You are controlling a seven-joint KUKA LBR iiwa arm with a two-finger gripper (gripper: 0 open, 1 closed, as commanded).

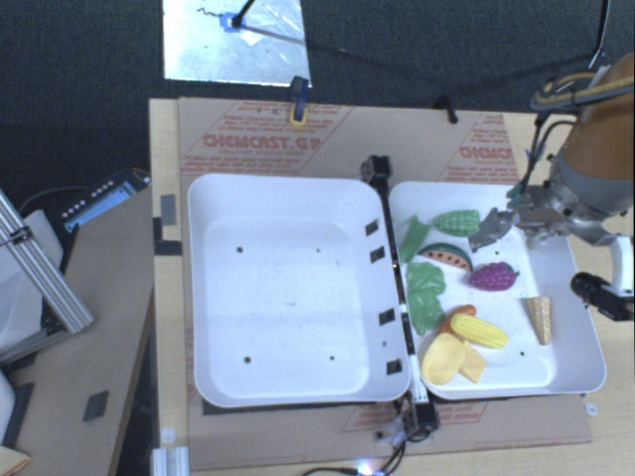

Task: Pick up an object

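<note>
1. The left bin (288, 286) is a shallow tray of smooth white plastic with rounded corners; a few small dark dots mark its floor.
2. The right bin (571, 365), touching the left one along a black clipped seam, is the same white plastic and holds toy food.
3. Nearest that seam lie flat green leaves (425, 291) with crinkled edges and a watermelon slice (444, 257), curved, red with a green rind.
4. Farther right of the seam: a bumpy green pickle (457, 222), a yellow corn cob (478, 331) with ridges, and a knobbly purple grape bunch (493, 277).
5. A tan ribbed cone (539, 318) lies farthest from the seam.
6. The metal gripper (493, 228) hovers just right of the pickle, above the grapes, holding nothing; whether its fingers are spread I cannot tell.
</note>
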